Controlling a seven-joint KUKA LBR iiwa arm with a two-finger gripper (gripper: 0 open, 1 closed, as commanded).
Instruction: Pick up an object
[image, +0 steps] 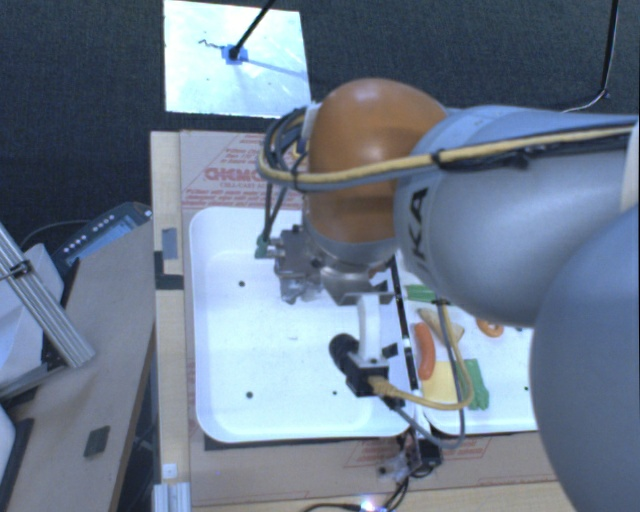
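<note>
The hand (297, 278) is held over the left bin (235, 350), toward its far edge; whether it is open or closed cannot be told.

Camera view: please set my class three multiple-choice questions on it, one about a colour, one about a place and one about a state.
1. The long carrot-shaped piece in the shallow white right bin is:
A blue
B orange
C black

2. The metal two-finger gripper is above:
A the shallow white left bin
B the right bin
C the bench outside both bins

3. That long carrot-shaped piece is:
A standing on end
B lifted off the floor by the gripper
C lying flat on the bin floor

Answers:
1 B: its surface is plainly orange.
2 A: the gripper is seen against the left bin's white floor.
3 C: it rests lengthwise on the right bin's floor, apart from the gripper.
</note>
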